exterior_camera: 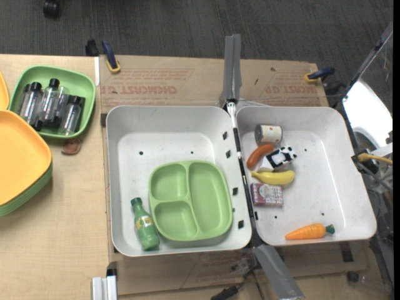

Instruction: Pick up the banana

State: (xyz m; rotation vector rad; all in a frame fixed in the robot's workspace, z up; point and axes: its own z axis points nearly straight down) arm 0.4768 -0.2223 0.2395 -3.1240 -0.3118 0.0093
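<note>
The banana (273,177) lies in the left part of the right bin (328,192), center-right of the frame, touching 1 pink packet (267,195) just below it.

Small yellow banana (273,177), lying flat on its side in the right-hand bin (325,217), over toward that bin's left wall. Runs roughly left to right with a slight curve, darker tip at the left end. Tucked in tight: just above a pink carton (267,195), touching or nearly touching a black-and-white toy (280,158) at its upper edge, with an orange-red sausage (259,155) just up and left.
</note>
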